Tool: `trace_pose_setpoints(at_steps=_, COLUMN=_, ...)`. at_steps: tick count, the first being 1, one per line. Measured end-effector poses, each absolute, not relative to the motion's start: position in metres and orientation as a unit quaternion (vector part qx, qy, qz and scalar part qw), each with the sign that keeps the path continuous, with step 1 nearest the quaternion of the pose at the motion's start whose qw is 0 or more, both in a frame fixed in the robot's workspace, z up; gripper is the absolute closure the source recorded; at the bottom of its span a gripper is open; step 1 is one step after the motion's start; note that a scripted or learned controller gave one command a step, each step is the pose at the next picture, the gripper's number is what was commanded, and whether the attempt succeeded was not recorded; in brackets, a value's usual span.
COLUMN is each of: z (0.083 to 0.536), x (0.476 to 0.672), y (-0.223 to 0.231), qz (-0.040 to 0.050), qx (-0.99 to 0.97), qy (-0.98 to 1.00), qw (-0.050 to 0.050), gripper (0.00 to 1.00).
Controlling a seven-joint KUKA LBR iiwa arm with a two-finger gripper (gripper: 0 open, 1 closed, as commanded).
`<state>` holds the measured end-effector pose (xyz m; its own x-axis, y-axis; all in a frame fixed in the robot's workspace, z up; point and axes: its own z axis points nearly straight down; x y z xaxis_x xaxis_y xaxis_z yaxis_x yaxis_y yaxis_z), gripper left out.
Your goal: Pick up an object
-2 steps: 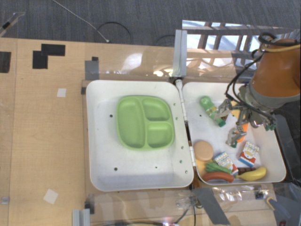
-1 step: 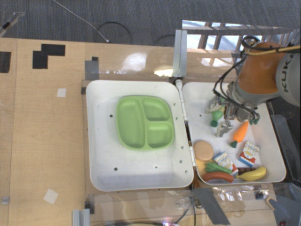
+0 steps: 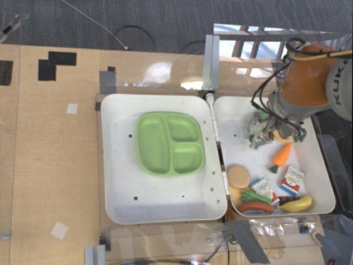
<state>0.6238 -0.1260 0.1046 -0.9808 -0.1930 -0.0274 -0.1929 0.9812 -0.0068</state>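
Note:
My gripper [image 3: 261,133] hangs over the upper middle of the right bin [image 3: 238,113], below the orange wrist band. Just to its right lies a toy carrot [image 3: 282,154], orange with a green top. Lower in the same bin sit a tan round cookie-like disc [image 3: 239,175], two small printed cartons [image 3: 261,188] [image 3: 292,180], a red sausage [image 3: 255,207] and a yellow banana [image 3: 297,204]. A dark green leafy piece [image 3: 253,196] lies among them. Nothing can be made out between the gripper's tips.
The left bin [image 3: 118,203] holds a green divided plate [image 3: 169,143] near its middle. A metal post [image 3: 210,65] stands at the back between the bins. Wooden bench with black markers stretches to the left.

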Motion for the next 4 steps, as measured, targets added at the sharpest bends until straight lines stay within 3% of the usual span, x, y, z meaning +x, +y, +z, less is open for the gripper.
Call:
trace_pose_setpoints(at_steps=1, z=0.133, x=0.546, y=-0.172, qz=-0.0016, qx=-0.201, qy=0.979, qw=0.004, gripper=1.0)
trace_pose_setpoints(at_steps=2, z=0.251, x=0.57, y=-0.136, qz=-0.0035, qx=-0.194, qy=0.981, qw=0.01, gripper=1.0)
trace_pose_setpoints(at_steps=3, z=0.247, x=0.568, y=-0.137, qz=-0.0014, qx=-0.193, qy=0.981, qw=0.006, gripper=0.0)
trace_pose_setpoints(at_steps=4, z=0.097, x=0.553, y=-0.142, qz=0.0007, qx=-0.28, qy=0.96, qw=0.002, gripper=0.0)
